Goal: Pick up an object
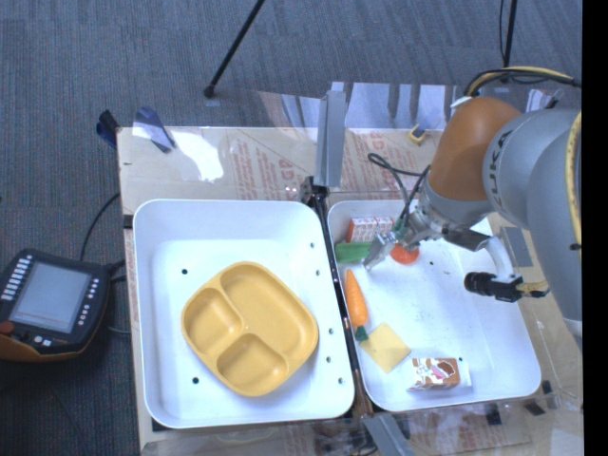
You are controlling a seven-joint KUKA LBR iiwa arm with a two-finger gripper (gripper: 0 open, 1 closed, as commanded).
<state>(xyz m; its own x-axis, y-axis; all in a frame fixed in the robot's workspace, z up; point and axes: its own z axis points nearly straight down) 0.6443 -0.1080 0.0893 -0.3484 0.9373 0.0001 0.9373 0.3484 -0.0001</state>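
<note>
Two bins: left bin [152, 255] holds a yellow tray [249, 327]; right bin [494, 350] holds a carrot [355, 298], long axis running near-to-far, cheese [385, 346], cartons. Gripper [391, 246] spread: cannot tell.

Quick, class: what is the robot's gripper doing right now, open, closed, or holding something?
Gripper: low in the right bin, beside the green item and the small red object; open or closed cannot be told, and nothing visibly held.

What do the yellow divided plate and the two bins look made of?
Yellow divided plate: probably moulded plastic, matte, with one even colour and soft rounded compartment ridges. Left bin and right bin: likely thin plastic, smooth white, with rounded corners; material not certain.
</note>
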